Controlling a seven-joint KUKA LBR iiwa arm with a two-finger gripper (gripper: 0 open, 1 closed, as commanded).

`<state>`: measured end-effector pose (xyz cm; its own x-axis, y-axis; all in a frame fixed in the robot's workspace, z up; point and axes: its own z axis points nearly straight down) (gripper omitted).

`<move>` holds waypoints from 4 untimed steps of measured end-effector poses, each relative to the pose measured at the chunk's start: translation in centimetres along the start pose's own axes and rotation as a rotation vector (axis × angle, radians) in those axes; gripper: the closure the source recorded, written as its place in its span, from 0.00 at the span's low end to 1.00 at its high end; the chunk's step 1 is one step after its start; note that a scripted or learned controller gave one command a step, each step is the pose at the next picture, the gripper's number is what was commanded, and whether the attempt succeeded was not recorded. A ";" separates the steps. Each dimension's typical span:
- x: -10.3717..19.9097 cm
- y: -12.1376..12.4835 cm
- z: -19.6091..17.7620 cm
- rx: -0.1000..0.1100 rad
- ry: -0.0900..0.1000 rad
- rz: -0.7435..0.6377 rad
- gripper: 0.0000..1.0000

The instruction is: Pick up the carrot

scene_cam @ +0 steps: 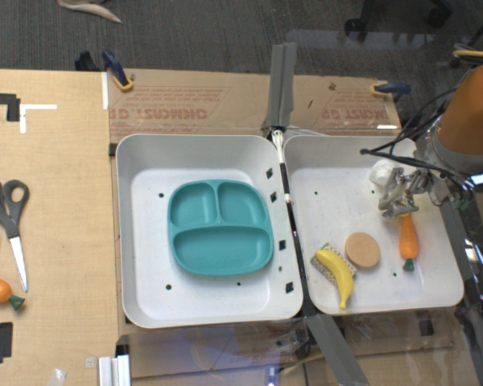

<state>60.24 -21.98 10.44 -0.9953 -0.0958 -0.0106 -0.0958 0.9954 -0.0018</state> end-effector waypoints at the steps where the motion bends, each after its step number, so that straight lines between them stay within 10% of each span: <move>1: 10.4 5.6 -3.4 -0.002 0.009 -0.046 1.00; 4: 12.1 2.7 -3.8 -0.011 0.005 -1.379 1.00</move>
<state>47.86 -20.44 14.15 -0.0951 -0.9955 -0.0032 -0.9955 0.0951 -0.0003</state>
